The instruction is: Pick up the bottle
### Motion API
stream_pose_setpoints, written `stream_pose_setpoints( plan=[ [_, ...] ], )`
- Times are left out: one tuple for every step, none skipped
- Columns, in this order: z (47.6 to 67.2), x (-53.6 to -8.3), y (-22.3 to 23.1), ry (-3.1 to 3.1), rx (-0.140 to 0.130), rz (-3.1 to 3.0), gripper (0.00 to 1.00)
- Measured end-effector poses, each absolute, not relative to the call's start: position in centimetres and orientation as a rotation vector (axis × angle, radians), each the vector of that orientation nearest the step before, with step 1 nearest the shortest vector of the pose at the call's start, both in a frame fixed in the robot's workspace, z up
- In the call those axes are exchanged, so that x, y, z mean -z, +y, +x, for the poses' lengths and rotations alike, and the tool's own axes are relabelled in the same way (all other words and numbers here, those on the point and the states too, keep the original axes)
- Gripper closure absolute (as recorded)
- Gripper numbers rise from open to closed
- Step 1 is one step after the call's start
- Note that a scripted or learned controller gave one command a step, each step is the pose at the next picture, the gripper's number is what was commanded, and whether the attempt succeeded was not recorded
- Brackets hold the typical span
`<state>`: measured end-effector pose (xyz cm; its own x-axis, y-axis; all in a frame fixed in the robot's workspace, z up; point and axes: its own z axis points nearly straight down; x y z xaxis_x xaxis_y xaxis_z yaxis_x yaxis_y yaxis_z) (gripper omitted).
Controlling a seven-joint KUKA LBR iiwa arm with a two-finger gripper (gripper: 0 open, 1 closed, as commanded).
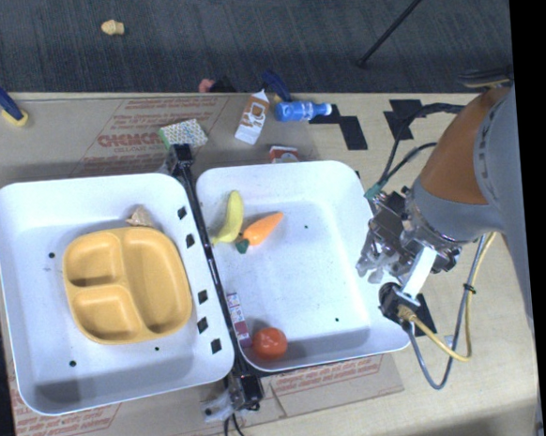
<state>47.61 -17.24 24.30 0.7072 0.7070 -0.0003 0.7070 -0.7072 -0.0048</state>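
Tool (375,259) sits at the right rim of the right bin (345,174), hanging off the grey arm (459,188) that comes in from the right; can't tell from this angle how the tool is set, metal parts are bunched together and nothing visible is gripped. Cable (443,340) loops below it onto the counter (475,394).

Bottle (298,112): small, blue with a white end, lying on its side on the counter, up and left of the tool, outside both bins, beyond the right bin's far rim. Well apart from the tool.

Left of the tool, inside the right bin: banana (230,216) and carrot (260,228) near the far left corner, the two just beside each other, carrot's green end toward the banana. Tomato (269,342) down-left of the tool, at the near left corner of that bin.

Further left, the left bin (24,279) holds a yellow divided plate (126,282), three compartments, with something small and tan (139,214) at its far edge, too small to identify.

Up-left near the bottle: small carton (252,118) lying on the counter, and a patterned packet (183,133) further left of that
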Motion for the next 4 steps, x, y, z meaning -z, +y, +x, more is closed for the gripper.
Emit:
stream_pose_setpoints(
  plan=[
    [47.6,-22.3,-20.2,-0.55,-0.005,-3.089,1.0],
    [47.6,-22.7,-21.0,-0.327,-0.005,-3.121,1.0],
    [47.6,-23.1,-21.1,-0.331,-0.003,-3.122,1.0],
    [47.6,-23.5,-21.1,-0.327,-0.002,-3.123,1.0]
  ],
)
